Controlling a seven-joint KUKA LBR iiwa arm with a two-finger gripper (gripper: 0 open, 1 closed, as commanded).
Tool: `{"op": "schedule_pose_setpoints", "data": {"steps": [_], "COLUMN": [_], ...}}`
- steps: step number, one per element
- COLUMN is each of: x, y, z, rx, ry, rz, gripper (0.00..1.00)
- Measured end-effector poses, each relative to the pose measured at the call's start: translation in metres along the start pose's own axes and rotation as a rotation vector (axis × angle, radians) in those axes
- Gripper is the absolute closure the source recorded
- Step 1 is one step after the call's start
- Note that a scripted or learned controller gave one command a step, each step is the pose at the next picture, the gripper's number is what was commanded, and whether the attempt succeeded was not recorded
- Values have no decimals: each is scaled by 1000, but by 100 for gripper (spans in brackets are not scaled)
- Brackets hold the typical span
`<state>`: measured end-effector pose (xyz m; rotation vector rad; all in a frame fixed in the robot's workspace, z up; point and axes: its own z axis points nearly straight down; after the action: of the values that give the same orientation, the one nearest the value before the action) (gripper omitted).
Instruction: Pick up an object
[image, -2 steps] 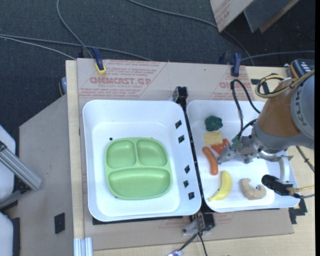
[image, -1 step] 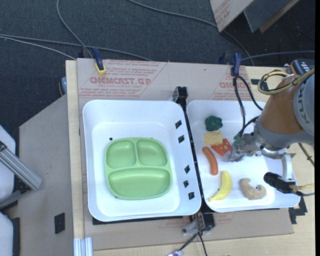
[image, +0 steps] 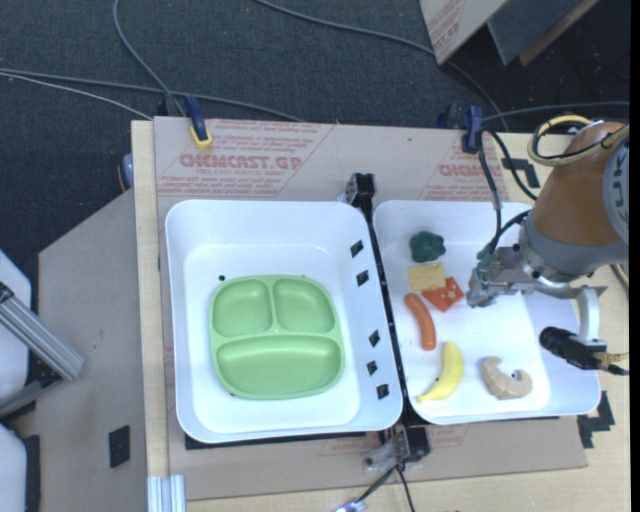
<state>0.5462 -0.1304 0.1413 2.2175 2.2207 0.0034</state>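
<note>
The arm reaches in from the right, orange band showing, and the end effector (image: 487, 283) hangs low over the right bin (image: 560, 395), just beside the red piece (image: 443, 295). That looks like the target, though with the task this loose any item would do. How far it is open, I cannot tell; the wrist covers it from above, and nothing is visibly held.

All the candidates sit in that right bin: a green lump (image: 427, 244) at the back, a yellow block (image: 427, 275) touching the red piece, a sausage (image: 422, 320) just below them, a banana (image: 446, 372) and a tan curl (image: 505, 379) toward the front. They are spread out, which leaves room to come down beside each.

The left bin (image: 190, 330) carries only a green tray (image: 277, 336), probably a drop-off spot.

The arm's bulk hides the right bin's far corner, so anything under it is unknown. What the red piece is stays hard to make out.
</note>
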Motion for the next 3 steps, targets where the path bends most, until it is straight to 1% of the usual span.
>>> {"op": "schedule_pose_setpoints", "data": {"steps": [1, 2, 3], "x": [9, 5, 49], "y": [0, -4, 21], "z": [-59, -105, -106], "rx": [-2, -2, 1], "ry": [0, -1, 2], "rz": [-1, 0, -4], "gripper": [100, 100, 100]}}
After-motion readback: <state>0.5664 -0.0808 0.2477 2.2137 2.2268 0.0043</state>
